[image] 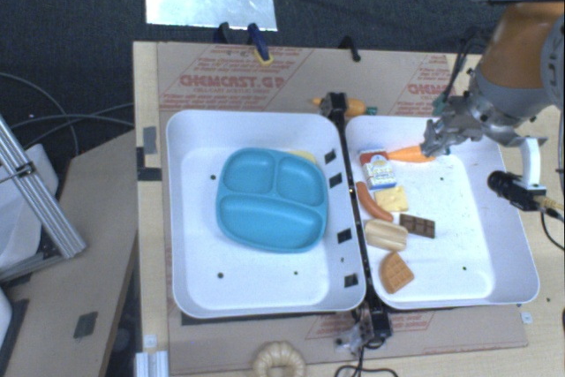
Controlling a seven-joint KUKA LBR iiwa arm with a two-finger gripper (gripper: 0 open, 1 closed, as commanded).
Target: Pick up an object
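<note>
Small orange plastic toy carrot (408, 154) lies at far edge of right white bin (494, 278), w/ gripper (434, 144) right at its thick end. It's prob light, stiff, a bit slick, so grab across mid-body. Can't tell gripper state from this angle; blue divided plate (269, 199) sits in left bin.

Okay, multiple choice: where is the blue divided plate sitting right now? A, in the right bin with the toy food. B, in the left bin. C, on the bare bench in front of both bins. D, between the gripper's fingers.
B: the blue divided plate lies flat inside the left bin, while the gripper is over the right bin, beside the carrot.
</note>
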